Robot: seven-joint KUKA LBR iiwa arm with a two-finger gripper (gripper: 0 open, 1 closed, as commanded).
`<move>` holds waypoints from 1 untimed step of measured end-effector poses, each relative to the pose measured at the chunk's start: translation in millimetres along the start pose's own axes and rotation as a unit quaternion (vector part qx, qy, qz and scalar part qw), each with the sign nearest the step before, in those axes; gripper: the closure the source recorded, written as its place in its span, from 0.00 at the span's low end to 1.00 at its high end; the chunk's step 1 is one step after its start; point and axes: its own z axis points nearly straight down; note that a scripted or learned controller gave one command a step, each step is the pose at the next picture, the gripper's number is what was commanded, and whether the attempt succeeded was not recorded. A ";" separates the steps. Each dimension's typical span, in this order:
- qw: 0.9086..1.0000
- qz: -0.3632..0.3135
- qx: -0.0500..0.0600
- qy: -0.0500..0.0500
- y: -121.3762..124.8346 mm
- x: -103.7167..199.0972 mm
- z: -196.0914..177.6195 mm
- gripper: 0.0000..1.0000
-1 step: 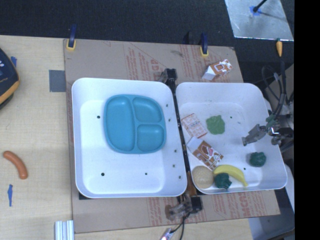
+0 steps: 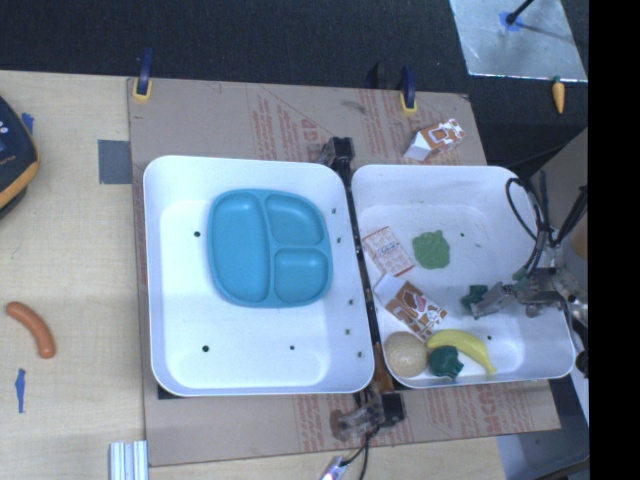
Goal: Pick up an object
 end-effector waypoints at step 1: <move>1.000 -0.001 -0.001 0.000 64.5 111.5 35.4 0.00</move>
